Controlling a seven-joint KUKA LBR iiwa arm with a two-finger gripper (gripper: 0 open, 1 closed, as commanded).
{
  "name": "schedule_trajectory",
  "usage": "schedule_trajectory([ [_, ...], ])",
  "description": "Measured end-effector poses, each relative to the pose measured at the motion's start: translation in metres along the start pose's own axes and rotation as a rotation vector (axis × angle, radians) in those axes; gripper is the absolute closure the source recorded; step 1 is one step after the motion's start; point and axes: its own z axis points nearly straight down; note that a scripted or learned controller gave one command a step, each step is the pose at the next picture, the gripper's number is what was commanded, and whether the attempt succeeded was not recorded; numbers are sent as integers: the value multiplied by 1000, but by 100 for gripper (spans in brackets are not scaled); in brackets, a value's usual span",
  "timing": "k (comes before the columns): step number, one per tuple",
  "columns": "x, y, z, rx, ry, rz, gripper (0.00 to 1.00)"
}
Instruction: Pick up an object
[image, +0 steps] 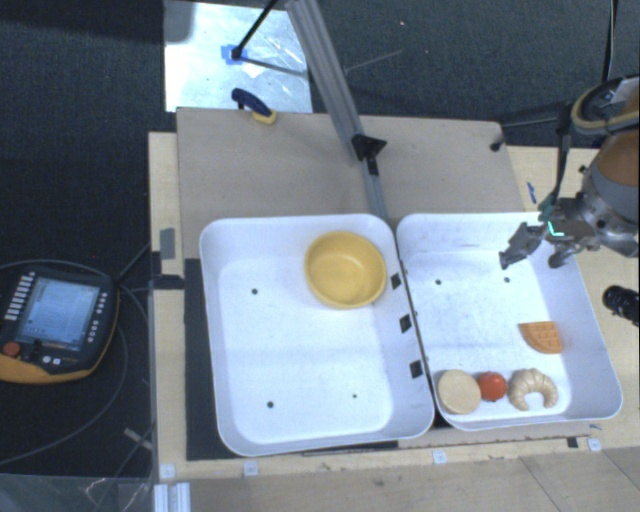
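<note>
The end effector (537, 249) hangs spread open, holding nothing, near the right bin's (470, 228) far edge; bare floor lies below it, food (492, 386) along the near rim.

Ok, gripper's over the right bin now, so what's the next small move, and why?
Probably shift the gripper toward the near edge of the right bin, over the waffle, then descend. The fingers look open with nothing between them and hang over bare floor at the far side; the waffle lies apart from the bun, tomato and croissant bunched in the near corner.
</note>
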Motion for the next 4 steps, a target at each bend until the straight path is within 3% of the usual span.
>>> schedule_trajectory([
  [1, 0, 0, 0, 0, 0, 0, 0],
  [4, -6, 2, 134, 4, 1, 0, 0],
])
